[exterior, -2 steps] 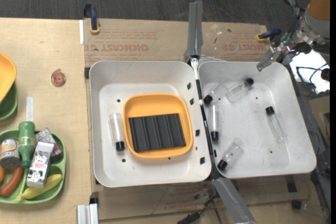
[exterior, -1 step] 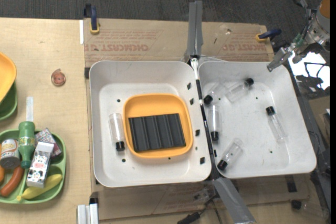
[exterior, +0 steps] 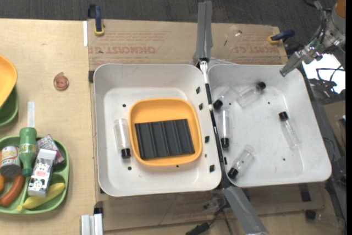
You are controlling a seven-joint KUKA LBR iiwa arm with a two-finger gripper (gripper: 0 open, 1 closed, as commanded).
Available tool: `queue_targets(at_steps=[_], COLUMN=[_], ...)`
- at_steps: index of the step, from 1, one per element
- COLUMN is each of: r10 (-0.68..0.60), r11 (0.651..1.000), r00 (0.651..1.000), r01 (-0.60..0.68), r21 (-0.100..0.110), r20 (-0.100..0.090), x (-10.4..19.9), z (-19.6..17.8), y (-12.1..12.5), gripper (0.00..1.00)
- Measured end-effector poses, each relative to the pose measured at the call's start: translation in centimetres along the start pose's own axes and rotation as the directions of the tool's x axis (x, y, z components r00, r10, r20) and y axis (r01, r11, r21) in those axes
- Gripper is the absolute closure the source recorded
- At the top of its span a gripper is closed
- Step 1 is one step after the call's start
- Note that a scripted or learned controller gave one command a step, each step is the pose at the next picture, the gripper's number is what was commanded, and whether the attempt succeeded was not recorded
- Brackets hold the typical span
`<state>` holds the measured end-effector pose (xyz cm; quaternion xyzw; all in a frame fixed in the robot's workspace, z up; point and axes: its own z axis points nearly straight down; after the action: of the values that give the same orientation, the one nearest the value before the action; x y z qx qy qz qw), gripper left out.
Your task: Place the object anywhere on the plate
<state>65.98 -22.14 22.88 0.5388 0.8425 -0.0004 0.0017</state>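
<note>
Showing upside-down "CHEMCAST" print, cardboard (exterior: 137,44) underlies the plate (exterior: 165,113) bin

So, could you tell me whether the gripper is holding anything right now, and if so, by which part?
Nothing is seen held: the gripper hangs over the right bin's upper right corner, apart from the vials there. Whether its fingers are open cannot be told.
</note>
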Motion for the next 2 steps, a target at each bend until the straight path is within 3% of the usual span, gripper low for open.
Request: queue_targets(at_steps=[1, 2], r10=[-0.302, -0.338], r11=[0.953, 0.941], r00=[0.953, 0.941], r01=[0.302, 0.338], r21=[-0.001, -0.001], r20=[-0.001, 0.0], x=[0.0, 0.2], z=[0.7, -0.7], y=[0.0, -0.6], gripper=[0.0, 0.0])
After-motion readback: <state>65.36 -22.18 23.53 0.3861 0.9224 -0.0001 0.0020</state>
